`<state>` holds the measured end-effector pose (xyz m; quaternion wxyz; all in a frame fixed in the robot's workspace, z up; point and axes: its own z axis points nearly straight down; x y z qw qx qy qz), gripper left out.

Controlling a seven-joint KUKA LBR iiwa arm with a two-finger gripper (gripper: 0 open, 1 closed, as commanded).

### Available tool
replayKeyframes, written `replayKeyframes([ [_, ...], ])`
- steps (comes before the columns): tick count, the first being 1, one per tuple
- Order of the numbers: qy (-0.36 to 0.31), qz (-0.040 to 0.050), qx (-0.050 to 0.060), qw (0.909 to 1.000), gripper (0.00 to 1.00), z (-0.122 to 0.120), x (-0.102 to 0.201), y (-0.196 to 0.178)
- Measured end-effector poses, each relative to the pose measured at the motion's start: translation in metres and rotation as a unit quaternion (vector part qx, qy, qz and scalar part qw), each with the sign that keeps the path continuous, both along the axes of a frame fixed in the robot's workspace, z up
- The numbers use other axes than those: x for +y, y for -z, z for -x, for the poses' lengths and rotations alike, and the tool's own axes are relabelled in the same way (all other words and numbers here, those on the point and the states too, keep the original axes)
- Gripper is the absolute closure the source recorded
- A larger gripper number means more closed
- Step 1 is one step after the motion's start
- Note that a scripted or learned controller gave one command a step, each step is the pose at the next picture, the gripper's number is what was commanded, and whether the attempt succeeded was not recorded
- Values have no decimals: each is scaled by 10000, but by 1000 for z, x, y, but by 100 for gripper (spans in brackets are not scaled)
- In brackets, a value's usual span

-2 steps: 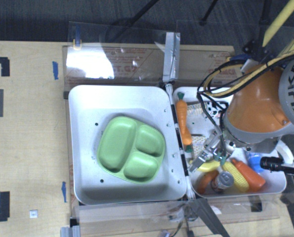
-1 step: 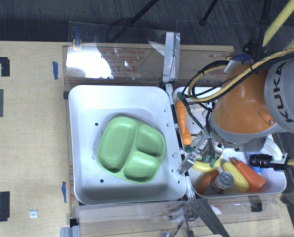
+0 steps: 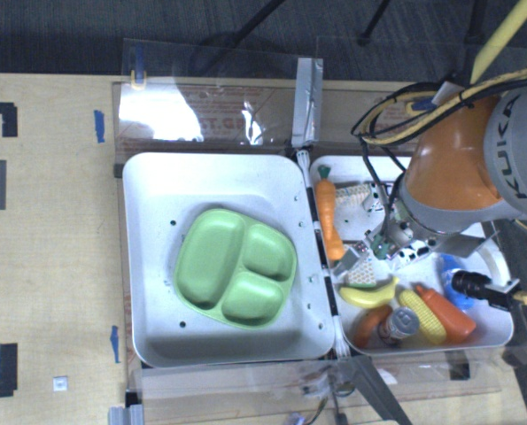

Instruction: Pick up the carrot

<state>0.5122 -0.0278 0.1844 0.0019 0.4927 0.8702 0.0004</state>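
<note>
Carrot (image 3: 329, 222): lay lengthwise along the left wall of the right bin (image 3: 498, 333), leafy end far. Gripper (image 3: 389, 242): lowered just right of it, apart from it; claw state could not be told. Left bin (image 3: 148, 193): held a green divided plate (image 3: 235, 266).

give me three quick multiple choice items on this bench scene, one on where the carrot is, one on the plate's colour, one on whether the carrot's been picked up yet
1. Where does the carrot lie?
A. on the green plate
B. in the right bin, along its left wall
C. on the bench outside the bins

2. What colour is the divided plate in the left bin?
A. green
B. blue
C. red

3. What is the carrot's state?
A. lifted in the air
B. lying in the bin, apart from the gripper
C. on the plate

Answers: 1 B, it lies beside the divider in the right bin; 2 A, plainly light green; 3 B, it lies left of the gripper.
</note>
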Motion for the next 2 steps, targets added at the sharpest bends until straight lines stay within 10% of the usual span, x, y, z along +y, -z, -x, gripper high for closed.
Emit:
replayKeyframes([
  [2, 233, -9, 32, 9997, 0, 32, 6, 0],
])
